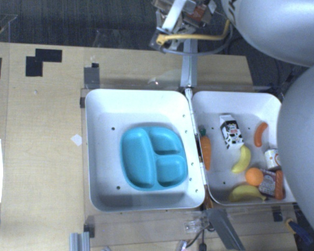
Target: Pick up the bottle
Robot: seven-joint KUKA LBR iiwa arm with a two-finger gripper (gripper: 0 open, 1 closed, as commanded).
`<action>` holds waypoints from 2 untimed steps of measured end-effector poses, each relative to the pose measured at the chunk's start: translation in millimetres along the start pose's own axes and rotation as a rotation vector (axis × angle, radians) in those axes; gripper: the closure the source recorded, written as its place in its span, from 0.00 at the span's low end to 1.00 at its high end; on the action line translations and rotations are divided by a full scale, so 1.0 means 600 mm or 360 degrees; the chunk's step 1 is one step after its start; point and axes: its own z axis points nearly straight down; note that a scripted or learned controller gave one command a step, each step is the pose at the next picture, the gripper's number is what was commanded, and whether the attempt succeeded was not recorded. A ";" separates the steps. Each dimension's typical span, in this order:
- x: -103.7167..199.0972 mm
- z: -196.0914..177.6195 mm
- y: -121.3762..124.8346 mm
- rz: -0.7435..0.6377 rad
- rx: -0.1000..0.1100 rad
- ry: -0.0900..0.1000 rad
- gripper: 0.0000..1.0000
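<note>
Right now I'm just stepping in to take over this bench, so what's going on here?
A grey KUKA arm reaches in from the right, its wrist parts raised above the far edge of the bins and carrying nothing visible. The left bin holds a blue divided tray. The right bin holds a carrot, two bananas, an orange, a sausage and a small cow-print carton. Nothing has been picked yet.

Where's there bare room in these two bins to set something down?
Left bin: bare floor rings the blue tray, widest along its left and top. Right bin: open top strip above the milk carton. Crowded lower right among bananas and orange.
</note>
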 end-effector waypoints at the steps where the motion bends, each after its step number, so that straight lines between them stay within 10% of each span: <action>1: 0.057 0.017 -0.028 0.0676 0.0004 0.0000 1.00; 2: 0.039 0.018 -0.063 0.1155 0.0004 -0.0002 1.00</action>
